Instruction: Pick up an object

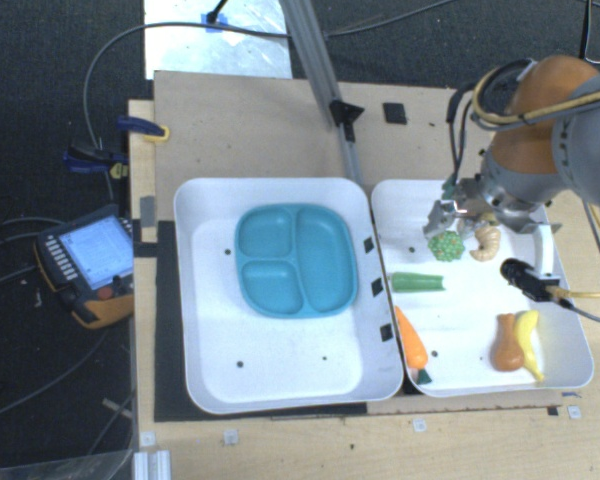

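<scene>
My gripper (456,220) hangs over the back left part of the right bin (570,373). A green broccoli floret (446,246) lies right at its near tip, touching or nearly touching it; I cannot make out whether it is gripped. A tan curled shrimp-like piece (487,243) sits just right of the broccoli. Further forward in that bin are a green pea pod (417,282), an orange carrot (411,336) along the left wall, and a brown piece (505,346) next to a yellow banana (528,340).
The left bin (205,368) holds a blue divided plate (296,259). A black part on a white bracket (528,278) juts out under the arm over the right bin. A grey pole (315,48) slants across the back. A handheld pendant (85,263) lies off the bench at left.
</scene>
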Controlling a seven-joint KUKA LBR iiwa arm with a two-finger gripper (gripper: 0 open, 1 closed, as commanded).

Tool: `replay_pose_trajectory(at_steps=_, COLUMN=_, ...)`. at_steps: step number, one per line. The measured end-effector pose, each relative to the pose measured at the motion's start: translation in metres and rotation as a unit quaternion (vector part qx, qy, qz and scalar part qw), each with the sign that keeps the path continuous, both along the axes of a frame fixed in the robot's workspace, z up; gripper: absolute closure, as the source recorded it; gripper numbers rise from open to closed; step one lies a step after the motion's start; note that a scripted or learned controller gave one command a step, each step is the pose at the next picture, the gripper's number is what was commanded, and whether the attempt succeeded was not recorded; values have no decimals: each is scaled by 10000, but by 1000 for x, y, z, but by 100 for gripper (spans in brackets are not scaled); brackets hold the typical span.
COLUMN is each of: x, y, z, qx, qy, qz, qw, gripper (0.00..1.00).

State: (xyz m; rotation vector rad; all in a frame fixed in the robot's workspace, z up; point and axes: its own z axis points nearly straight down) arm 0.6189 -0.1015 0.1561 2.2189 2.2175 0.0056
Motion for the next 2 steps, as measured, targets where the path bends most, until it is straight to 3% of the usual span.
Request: replay_pose_trajectory(at_steps=2, x=3, y=-3, z=107, qx=-4, qy=-13, qz=25, qw=10000, gripper=100)
